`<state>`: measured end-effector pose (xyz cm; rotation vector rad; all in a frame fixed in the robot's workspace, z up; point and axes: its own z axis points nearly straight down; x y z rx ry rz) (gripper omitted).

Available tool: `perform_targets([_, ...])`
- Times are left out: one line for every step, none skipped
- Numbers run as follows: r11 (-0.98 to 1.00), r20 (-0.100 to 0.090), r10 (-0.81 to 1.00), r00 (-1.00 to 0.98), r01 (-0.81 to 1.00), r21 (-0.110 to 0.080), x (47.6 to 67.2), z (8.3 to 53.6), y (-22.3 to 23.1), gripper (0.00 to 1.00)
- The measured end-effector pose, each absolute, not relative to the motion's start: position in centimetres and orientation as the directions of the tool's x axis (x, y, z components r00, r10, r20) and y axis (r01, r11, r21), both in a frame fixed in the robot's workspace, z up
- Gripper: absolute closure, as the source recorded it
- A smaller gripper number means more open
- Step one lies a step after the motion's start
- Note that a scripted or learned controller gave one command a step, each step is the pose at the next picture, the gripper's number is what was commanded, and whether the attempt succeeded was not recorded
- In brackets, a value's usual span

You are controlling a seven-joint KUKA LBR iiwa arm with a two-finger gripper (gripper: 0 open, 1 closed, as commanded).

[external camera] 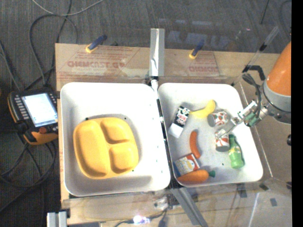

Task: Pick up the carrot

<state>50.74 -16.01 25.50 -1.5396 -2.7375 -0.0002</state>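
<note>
Two bins side by side on the tabletop (66,70); left bin (71,98) holds a divided tray (107,146), set toward its left-front. Right bin (246,174): carrot (193,176) at the front edge, carton (186,164) touching it from behind; sausage (194,143) mid-bin; small box (182,116) behind-left; banana (204,109) at the rear; two cans (218,118) (222,142) right of centre; bottle (236,154) far right. End effector (241,119) over the right side, between the cans. Tablet (37,109) left of the tabletop.
</note>
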Motion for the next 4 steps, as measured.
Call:
perform_targets([0.502,0.003,0.865,-0.502,0.865,-0.001,48.3,15.9,-13.7,0.0])
perform_targets([0.598,0.002,0.801,-0.598,0.801,0.001,52.1,19.4,-11.1,0.0])
perform_targets([0.811,0.001,0.585,-0.811,0.585,0.001,48.4,24.3,-6.2,0.0])
perform_targets([0.909,-0.002,0.416,-0.909,0.416,0.0,48.4,25.9,-3.7,0.0])
